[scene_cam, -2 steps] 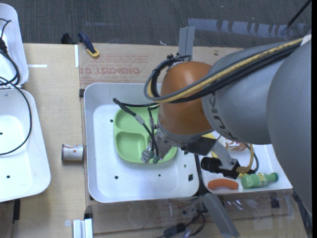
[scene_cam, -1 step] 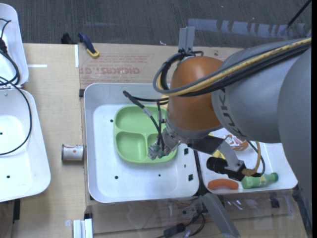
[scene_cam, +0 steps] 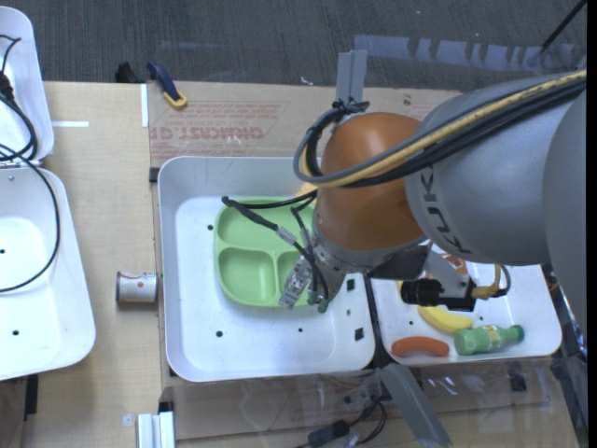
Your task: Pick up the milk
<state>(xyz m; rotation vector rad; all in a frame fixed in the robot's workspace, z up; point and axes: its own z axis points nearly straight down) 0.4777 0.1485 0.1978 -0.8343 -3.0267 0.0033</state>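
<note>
My gripper (scene_cam: 300, 288) hangs low over the right edge of a green divided plate (scene_cam: 247, 259) in the left bin (scene_cam: 187, 278). The bulky grey arm with its orange band (scene_cam: 368, 189) covers the back right of this bin and much of the right bin (scene_cam: 550, 339). A small white and orange patch (scene_cam: 450, 262) peeks out under the arm in the right bin; too little of it shows to name it. I see nothing held at the gripper.
The right bin holds a banana (scene_cam: 446, 320), a green bottle (scene_cam: 487, 339) lying on its side and a red-orange sausage-like piece (scene_cam: 420, 347). A small can (scene_cam: 137, 287) lies on the bench left of the bin. Black cables cross the plate.
</note>
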